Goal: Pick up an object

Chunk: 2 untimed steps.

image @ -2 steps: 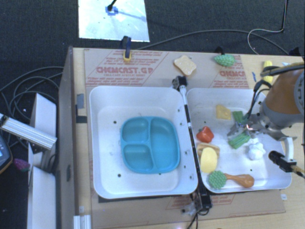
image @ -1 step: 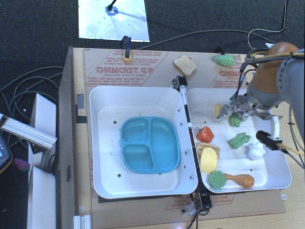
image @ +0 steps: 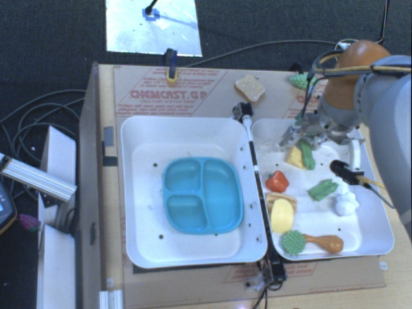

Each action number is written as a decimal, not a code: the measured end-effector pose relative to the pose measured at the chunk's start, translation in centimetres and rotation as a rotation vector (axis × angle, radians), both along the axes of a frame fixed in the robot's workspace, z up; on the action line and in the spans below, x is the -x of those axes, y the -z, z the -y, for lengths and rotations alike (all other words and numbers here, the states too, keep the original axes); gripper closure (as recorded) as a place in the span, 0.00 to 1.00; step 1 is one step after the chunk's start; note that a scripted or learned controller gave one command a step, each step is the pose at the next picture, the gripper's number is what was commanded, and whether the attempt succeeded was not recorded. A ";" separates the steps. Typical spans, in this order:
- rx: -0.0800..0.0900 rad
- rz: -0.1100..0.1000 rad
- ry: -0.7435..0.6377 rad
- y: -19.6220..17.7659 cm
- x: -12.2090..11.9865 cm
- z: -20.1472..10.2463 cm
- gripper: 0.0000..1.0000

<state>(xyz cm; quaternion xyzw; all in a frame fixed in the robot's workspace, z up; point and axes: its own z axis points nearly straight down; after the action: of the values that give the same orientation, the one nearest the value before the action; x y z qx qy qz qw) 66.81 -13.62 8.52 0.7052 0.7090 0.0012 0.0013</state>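
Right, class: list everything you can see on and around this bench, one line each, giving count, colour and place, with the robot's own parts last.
Bins: 2, white, side by side on the bench.
Divided plate: 1, light blue, in the left bin.
Red pepper toy: 1, red, right bin near the divider.
Yellow toy: 1, yellow, below the red one.
Drumstick toy: 1, orange-brown, right bin's front.
Round knobbly toy: 1, green, touching the drumstick.
Green bean toys: 2, green, one mid-bin, one under the gripper.
White lump: 1, white, right of the mid-bin bean.
Bread toy: 1, tan, on cardboard behind the bins.
Clamp: 1, yellow and black, on the cardboard's back edge.
Arm: 1, grey with orange band, from the right.
Gripper: 1, grey, over the right bin's back.
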 end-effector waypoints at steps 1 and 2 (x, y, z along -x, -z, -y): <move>0.002 0.003 -0.003 -1.1 -0.1 0.1 1.00; 0.002 0.003 -0.004 -1.1 -0.1 0.1 0.00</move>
<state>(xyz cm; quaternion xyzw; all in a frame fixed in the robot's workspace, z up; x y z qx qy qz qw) 66.89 -13.69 9.64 0.7038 0.7104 0.0013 0.0030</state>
